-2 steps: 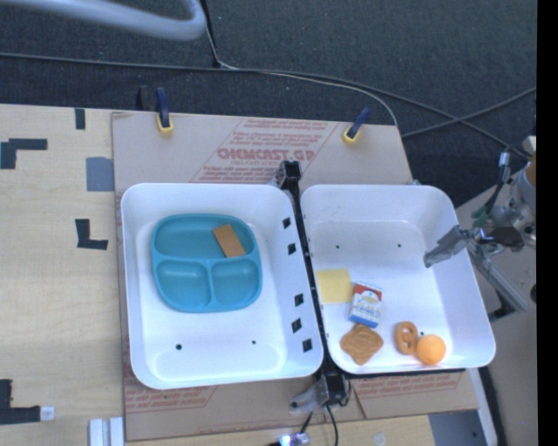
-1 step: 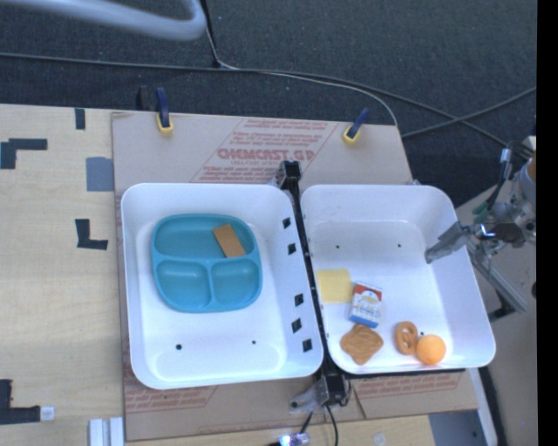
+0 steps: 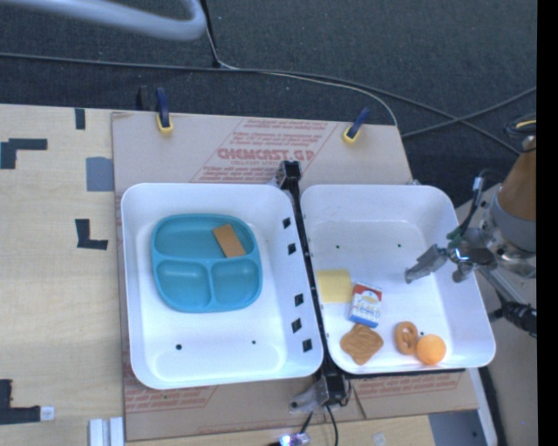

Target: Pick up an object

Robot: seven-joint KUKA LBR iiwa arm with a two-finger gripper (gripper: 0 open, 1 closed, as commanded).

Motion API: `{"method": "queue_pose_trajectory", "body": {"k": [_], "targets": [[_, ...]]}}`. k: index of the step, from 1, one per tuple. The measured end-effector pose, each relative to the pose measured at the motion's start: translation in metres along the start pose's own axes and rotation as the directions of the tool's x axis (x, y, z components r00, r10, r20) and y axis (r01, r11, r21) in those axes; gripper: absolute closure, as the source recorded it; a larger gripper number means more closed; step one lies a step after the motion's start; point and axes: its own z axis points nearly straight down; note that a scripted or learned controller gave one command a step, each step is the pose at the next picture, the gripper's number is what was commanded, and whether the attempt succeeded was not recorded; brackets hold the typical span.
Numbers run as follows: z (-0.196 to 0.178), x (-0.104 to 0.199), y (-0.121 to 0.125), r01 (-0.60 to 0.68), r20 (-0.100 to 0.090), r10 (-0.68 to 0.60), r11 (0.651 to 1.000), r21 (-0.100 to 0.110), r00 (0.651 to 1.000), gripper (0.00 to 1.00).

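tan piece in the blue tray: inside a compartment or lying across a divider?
Inside. The tan piece lies tilted in the top compartment of the blue tray, near its right end, short of the dividers below.

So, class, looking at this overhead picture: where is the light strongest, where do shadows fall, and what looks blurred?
In the camera view, light is strongest on the right bin, whose white floor nearly washes out; soft shadows sit beside the blue tray and under the gripper; the gripper and the pale bar at top left look blurred, while the small items stay fairly sharp.
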Motion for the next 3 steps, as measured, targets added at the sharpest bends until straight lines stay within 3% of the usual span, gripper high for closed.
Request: {"method": "queue_pose_trajectory", "body": {"k": [2, 3], "targets": [[0.106, 0.014, -0.013, -0.001, -0.001, 0.001, 1.000, 0.001, 1.000, 0.00], [0.093, 0.014, -0.012, 0.001, 0.000, -0.001, 1.000, -0.002, 1.000, 1.00]]}}
